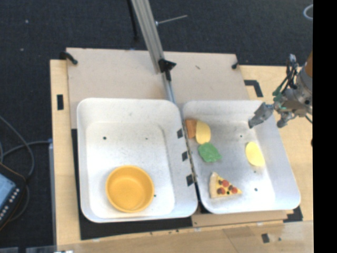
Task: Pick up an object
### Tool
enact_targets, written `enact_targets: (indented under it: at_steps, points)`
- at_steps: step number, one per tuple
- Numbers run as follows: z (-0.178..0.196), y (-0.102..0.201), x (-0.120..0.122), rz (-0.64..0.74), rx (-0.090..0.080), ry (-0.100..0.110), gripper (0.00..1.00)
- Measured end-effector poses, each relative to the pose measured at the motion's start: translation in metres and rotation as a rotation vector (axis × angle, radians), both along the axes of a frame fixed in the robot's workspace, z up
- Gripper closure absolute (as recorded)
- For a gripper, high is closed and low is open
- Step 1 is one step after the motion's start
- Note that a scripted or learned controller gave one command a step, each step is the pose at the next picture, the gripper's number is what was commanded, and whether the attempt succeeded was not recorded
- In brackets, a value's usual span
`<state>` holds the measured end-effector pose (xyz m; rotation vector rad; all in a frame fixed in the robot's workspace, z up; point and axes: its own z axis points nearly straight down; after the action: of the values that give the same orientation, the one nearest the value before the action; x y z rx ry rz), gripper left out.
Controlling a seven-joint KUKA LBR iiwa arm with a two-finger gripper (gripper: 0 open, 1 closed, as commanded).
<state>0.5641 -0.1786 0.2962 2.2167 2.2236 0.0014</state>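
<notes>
Two-finger gripper point(270, 115) with fingers spread apart and holding nothing, above right white bin point(281, 186) upper edge, oval yellow piece point(255, 154) lying below it, round orange bowl point(129, 188) in left white bin point(95, 120)

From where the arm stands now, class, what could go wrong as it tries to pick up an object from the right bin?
1. The gripper hangs over the right bin's far right rim; a straight descent might strike the rim rather than an object.
2. The pizza slice and the yellow piece look flat, so fingers may slide over them.
3. The brown piece, another yellow piece and the green piece crowd the left wall, leaving little room.
</notes>
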Motion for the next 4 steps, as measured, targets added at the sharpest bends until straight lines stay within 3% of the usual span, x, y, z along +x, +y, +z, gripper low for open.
enact_targets:
  at_steps: [1,4]
  points:
    - [0.000,0.000,0.000,0.000,0.000,0.000,0.00]
    - [-0.138,-0.001,-0.019,-0.004,-0.001,0.005,0.00]
